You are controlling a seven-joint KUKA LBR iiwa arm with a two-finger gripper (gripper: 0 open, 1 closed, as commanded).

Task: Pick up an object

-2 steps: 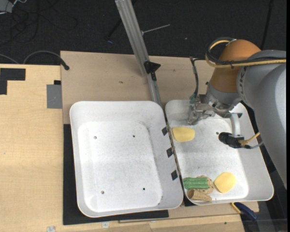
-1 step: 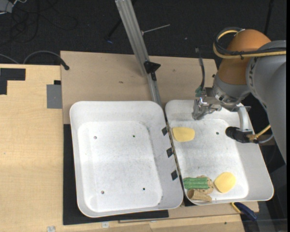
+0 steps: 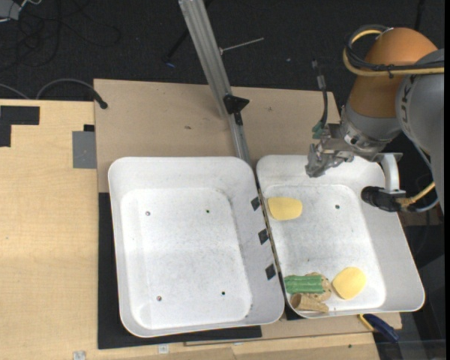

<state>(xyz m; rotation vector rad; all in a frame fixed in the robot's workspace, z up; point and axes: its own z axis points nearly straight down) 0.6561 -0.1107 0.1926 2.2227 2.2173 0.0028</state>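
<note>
The right bin (image 3: 382, 231) holds a pale yellow flat piece (image 3: 285, 208) near its left wall. A round yellow piece (image 3: 349, 282), a green ridged piece (image 3: 306, 283) and a tan piece (image 3: 311, 301) lie together at its front edge. My gripper (image 3: 316, 167) hangs over the bin's back rim, above and to the right of the pale yellow piece, well apart from it. Nothing shows between its fingers.
The left bin (image 3: 180, 246) lies beside the right one, with black clips (image 3: 261, 235) along the shared wall. A slanted metal rail (image 3: 210, 66) rises behind the bins. The wooden bench top (image 3: 37, 223) extends to the left.
</note>
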